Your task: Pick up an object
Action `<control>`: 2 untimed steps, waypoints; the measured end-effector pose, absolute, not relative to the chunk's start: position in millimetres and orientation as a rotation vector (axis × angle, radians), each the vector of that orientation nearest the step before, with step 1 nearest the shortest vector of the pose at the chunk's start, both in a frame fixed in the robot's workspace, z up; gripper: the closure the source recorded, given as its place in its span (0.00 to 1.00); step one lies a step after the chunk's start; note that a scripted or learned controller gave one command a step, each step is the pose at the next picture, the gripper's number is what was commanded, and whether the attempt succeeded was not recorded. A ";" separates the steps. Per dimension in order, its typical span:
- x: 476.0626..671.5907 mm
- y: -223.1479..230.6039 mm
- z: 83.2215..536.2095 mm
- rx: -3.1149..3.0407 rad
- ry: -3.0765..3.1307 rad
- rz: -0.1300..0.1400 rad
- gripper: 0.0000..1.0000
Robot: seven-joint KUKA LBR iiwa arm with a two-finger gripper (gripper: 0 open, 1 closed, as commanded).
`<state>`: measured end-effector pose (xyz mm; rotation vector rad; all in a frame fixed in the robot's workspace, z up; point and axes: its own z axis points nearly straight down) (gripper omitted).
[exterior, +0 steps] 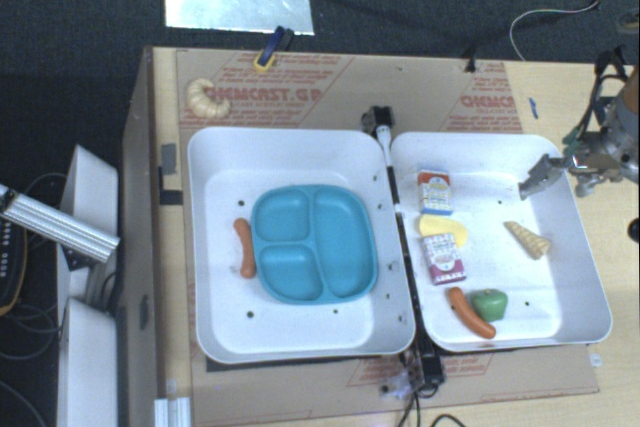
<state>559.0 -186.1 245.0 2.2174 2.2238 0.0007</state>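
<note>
Toy cone [527,239] in right bin [575,215], gripper [540,177] above it

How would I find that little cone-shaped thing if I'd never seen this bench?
Start at the right bin, the one without the blue tray. Look toward its right side, away from the column of small packets near the divider: the cone lies alone on the white floor. It is tan, ridged and pointed, unlike the green pepper and orange sausage nearer the front edge.

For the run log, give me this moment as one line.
gripper: over right bin, upper right, holding nothing | nearest: cone | left bin: blue tray, sausage | pick not yet done
</note>
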 end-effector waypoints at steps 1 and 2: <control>575.9 -122.3 154.2 2.218 2.227 0.000 0.00; 524.5 -94.5 102.6 2.221 2.223 0.000 0.00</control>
